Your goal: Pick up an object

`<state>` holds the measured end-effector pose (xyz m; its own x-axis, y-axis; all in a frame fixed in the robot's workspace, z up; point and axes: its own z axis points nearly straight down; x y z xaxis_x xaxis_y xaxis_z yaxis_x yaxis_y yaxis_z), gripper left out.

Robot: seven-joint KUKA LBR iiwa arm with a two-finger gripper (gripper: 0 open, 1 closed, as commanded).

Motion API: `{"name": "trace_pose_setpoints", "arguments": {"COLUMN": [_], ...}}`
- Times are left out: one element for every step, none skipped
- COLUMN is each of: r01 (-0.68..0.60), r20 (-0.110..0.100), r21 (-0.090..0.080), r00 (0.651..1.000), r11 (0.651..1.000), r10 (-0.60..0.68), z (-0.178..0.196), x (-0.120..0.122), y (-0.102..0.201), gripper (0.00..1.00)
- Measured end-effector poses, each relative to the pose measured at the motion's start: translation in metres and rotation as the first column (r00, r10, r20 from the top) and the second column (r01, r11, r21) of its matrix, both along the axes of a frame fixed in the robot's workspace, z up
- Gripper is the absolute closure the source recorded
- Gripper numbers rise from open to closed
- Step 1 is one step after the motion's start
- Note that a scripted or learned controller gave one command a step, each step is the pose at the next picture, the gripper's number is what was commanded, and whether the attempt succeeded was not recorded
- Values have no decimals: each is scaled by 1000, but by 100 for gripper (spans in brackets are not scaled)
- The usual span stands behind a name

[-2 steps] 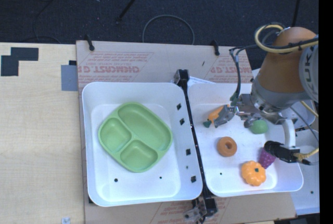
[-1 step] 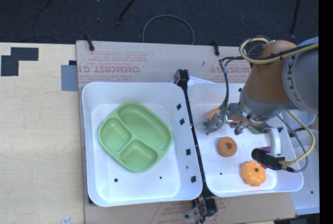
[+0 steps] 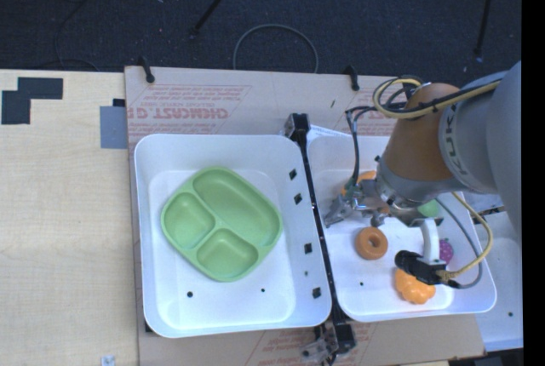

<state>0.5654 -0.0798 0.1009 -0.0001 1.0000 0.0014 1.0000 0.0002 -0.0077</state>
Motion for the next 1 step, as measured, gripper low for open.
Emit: {"name": "trace_pose_setpoints", "arguments": {"r01": [3], "r20": [2], "r21": [0], "r00": [1000], "r11": [1000], "r10": [-3], "z": [-14], "x": [-1], "y": [1], "gripper": [0]}}
